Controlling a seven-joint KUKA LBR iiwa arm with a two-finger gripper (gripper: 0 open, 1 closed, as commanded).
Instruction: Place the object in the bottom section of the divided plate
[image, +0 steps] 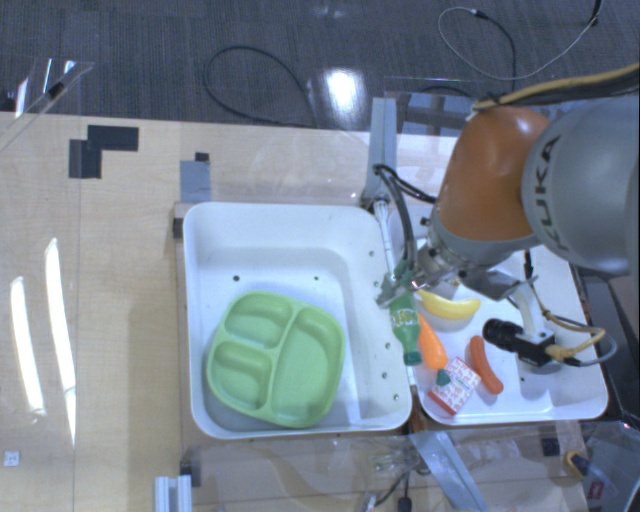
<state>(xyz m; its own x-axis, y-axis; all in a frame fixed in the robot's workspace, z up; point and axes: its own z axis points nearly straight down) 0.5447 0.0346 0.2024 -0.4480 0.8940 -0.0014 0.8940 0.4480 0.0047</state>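
You were looking down at a wooden bench with two shallow white bins side by side. The left bin (215, 240) held a light green divided plate (276, 358), lying flat toward its near end, with three sections; its long section ran along the side nearest the right bin, and the two smaller ones sat on the far side.

The right bin (575, 400) held small toy foods close together: a yellow banana (452, 306), a green bottle (406, 331), an orange carrot (432, 347), a red sausage (487, 365) and a red-and-white carton (455, 386).

Your grey arm with its orange band (490, 175) hung over the right bin. Its gripper (398, 290) was low at the wall between the bins, just above the top of the green bottle and beside the banana. Whether its grasp was apart or closed could not be told; the wrist and cables hid it.

The green bottle looked the likeliest object to be moved. It lay on its side against the bin's left wall, touching the carrot. It looked like light, hollow, rigid plastic, smooth and rounded, so probably slippery and prone to rolling or squirting out. The best hold appeared to be across its body, though the wall and carrot left little room for that.
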